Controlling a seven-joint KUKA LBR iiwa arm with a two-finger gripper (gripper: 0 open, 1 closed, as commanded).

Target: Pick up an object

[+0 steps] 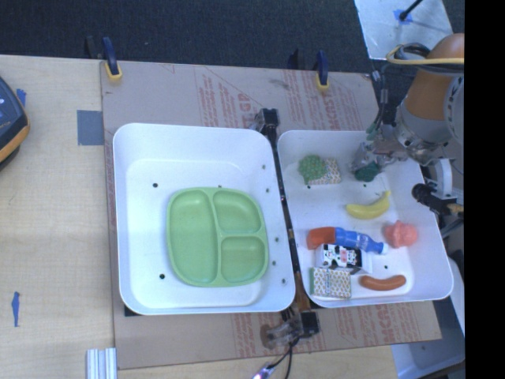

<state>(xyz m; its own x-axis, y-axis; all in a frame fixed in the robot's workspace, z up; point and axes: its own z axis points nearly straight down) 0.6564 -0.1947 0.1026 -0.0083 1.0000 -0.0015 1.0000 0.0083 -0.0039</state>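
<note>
Green divided plate (215, 236) occupies the left bin (134, 144); right bin (430, 279) carries banana (369, 207), sausage (383, 282) and other toys, all unlifted. Gripper (369, 164) low over a dark-green item (365, 173) at the far edge; grasp state indeterminable. Pick not yet evident.

Two bins side by side on table (55, 235). Left bin (138, 152): divided tray (215, 236) near centre. Right bin (430, 271): sponge (319, 170) at rear left; banana (370, 207) mid; bottle (359, 240) before it, between a block (321, 237) at left and a lump (400, 234) at right; carton (341, 257), box (331, 283) and sausage (383, 282) along front. End effector (368, 166) over right bin's rear, right of sponge.
</note>
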